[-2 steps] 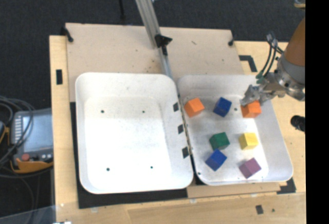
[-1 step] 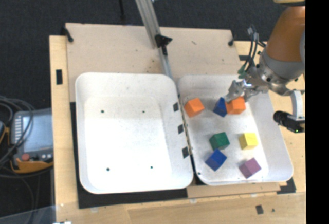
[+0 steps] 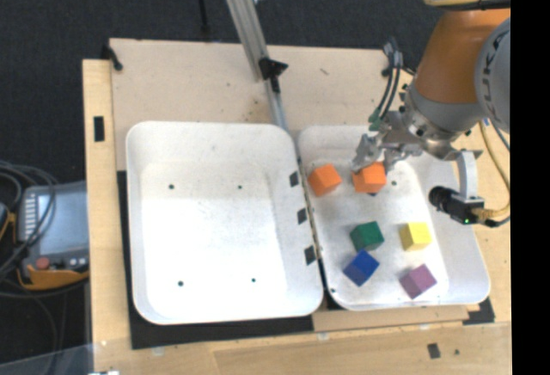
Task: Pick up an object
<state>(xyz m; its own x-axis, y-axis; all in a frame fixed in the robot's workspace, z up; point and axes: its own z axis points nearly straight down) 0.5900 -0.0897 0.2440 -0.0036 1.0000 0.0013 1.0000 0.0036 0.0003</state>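
Jaws of the two-finger gripper [image 3: 375,160] straddling a small orange cube [image 3: 369,179] at 12 o'clock in the right shallow white bin [image 3: 468,274]; clamped or merely around, cannot tell. Best squeezed squarely, lifted straight, clear of the second orange cube [image 3: 324,180] at 9 o'clock.

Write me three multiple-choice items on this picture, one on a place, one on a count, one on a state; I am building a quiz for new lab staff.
1. Which bin holds the blocks?
A. the left bin
B. the right bin
C. both bins

2. How many orange blocks are there?
A. one
B. two
C. three

3. Where is the gripper?
A. over the left bin
B. off the bench
C. at an orange block in the right bin

Key:
1 B: all six blocks lie in the right bin.
2 B: one orange block lies near the divider, another orange block beside it.
3 C: the gripper sits right at the second orange block.
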